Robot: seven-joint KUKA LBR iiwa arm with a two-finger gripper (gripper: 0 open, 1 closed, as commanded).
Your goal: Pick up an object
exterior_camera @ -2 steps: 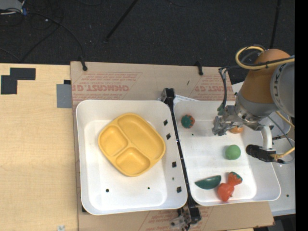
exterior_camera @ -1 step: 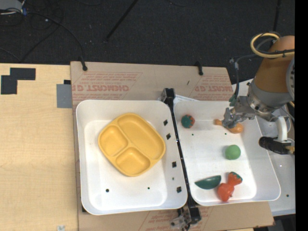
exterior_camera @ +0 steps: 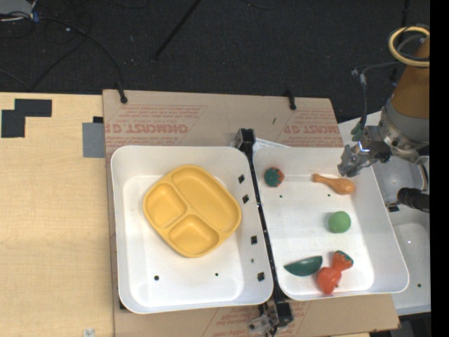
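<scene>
Wooden surface [exterior_camera: 49,223] carries a cardboard sheet [exterior_camera: 210,121] with two white bins side by side: left bin [exterior_camera: 133,272] has a yellow divided tray [exterior_camera: 192,209], right bin [exterior_camera: 379,258] has the loose pickable items. Those are an orange spoon-like piece [exterior_camera: 335,182] near the far right corner, a small red-green ball [exterior_camera: 273,177] near the divider, a green ball [exterior_camera: 339,222] mid-bin, a dark green wedge [exterior_camera: 304,266] and a red strawberry-like piece [exterior_camera: 332,274] at the near edge. Gripper [exterior_camera: 351,161] hangs over the right bin's far right corner, just above or touching the orange piece's right end; can't tell if the fingers are open or closed, too small and dark. Nothing visibly lifted, so pick looks not yet done; grasp and lift remain. Room: the orange piece sits close to the bin's right wall and far rim, tight for the fingers; green ball has open floor all round, easier. Cables [exterior_camera: 365,97] hang near the wrist.
</scene>
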